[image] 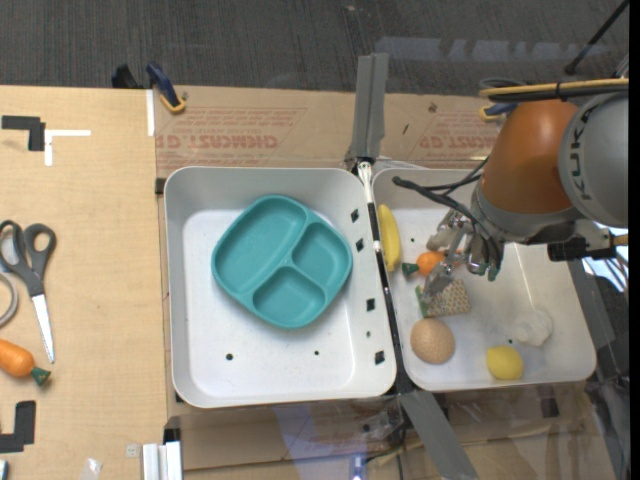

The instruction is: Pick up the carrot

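Carrot (pixel 430 262) end-on under pincer (pixel 447 268), long axis unclear; pincer's grip cannot be told.

A single fixed camera is looking down on the tabletop (pixel 80 198) from above, at a slight slant, from far enough back to be taking in both white bins whole. The left bin (pixel 190 298) is sitting near the frame's centre, the right bin (pixel 560 318) toward the right side. The arm (pixel 545 163) is reaching in from the right; dark floor (pixel 250 18) is showing along the top.
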Available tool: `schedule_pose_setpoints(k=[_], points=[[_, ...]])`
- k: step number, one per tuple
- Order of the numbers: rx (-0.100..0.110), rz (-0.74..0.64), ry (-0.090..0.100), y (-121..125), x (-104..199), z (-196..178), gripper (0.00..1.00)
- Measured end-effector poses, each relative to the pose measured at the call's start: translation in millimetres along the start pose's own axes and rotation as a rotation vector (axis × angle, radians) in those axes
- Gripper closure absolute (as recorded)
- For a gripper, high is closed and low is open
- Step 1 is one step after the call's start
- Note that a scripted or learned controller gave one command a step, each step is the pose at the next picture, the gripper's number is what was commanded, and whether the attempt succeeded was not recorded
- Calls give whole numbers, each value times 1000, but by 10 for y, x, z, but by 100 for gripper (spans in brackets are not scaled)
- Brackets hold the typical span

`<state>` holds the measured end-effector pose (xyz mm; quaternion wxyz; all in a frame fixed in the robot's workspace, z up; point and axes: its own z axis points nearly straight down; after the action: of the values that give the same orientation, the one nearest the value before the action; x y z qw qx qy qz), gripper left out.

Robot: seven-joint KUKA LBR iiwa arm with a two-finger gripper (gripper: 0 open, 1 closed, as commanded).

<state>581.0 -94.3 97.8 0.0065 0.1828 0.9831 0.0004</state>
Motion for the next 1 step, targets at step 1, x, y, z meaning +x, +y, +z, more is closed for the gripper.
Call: schedule_pose_setpoints(k=[1], points=[[1, -5, 4, 97, -234, 10, 0]])
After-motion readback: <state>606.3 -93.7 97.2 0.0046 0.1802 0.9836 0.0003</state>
